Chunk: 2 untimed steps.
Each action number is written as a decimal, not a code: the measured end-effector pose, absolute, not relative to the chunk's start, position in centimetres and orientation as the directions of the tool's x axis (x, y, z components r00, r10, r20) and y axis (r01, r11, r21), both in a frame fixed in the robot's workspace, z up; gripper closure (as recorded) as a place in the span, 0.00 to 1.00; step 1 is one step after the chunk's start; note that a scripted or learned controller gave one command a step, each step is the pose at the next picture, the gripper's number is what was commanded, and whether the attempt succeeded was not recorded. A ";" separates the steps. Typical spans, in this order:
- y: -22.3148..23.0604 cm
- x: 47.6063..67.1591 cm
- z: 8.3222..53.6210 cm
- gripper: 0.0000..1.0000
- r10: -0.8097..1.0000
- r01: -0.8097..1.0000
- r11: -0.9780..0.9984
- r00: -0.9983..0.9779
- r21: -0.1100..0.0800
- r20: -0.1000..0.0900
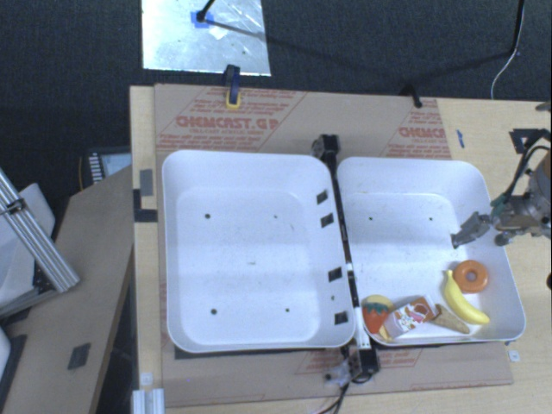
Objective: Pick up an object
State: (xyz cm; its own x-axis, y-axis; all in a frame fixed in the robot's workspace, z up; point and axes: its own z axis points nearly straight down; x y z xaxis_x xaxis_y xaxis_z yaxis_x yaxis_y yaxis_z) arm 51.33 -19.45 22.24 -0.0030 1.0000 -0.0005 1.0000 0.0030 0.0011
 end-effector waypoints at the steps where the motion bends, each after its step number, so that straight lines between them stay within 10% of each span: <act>1: -19.2 52.6 45.4 0.00 1.000 1.000 0.006 -0.006 0.022 -0.008; 2: -13.8 48.6 51.8 0.00 1.000 1.000 0.009 -0.009 0.012 -0.001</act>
State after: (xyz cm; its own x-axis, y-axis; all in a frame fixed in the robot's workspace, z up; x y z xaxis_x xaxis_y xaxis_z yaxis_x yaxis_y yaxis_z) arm 48.58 -13.80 51.80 -0.0093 1.0000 -0.0011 0.9999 0.0093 0.0117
